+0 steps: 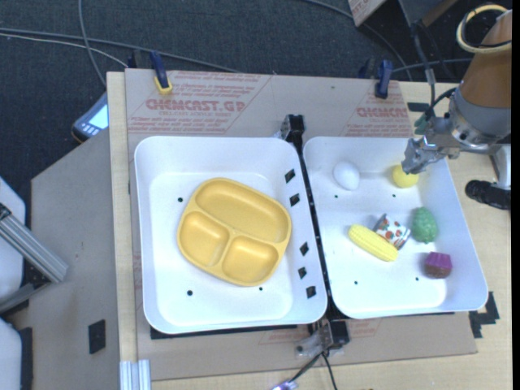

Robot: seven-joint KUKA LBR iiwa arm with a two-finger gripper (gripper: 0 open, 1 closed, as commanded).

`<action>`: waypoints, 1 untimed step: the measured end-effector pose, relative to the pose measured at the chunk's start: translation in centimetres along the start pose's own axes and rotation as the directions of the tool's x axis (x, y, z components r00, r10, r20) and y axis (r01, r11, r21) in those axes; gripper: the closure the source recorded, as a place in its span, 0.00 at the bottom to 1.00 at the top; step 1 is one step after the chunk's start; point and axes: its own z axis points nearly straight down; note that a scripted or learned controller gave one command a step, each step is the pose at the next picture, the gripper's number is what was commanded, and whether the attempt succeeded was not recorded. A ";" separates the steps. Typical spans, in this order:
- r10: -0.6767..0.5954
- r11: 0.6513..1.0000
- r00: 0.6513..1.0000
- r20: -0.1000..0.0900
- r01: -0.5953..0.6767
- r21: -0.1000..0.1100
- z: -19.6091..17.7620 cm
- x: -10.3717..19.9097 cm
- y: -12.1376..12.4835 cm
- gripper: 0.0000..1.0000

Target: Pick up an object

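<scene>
The gripper (413,162) hangs just above a small yellow ball (405,177) in the right bin (460,287); whether it grips anything cannot be told. Left of the ball lies a white egg (347,175).

Grey arm (479,112) with an orange band (491,75), ending in a metallic grey gripper (414,162).

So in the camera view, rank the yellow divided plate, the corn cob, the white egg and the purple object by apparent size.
1. Yellow divided plastic plate
2. Yellow corn cob
3. White egg and small purple object look about alike; too close to rank.
</scene>
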 end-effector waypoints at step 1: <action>-0.001 1.000 1.000 0.000 0.001 -0.001 -4.6 0.6 0.2 1.00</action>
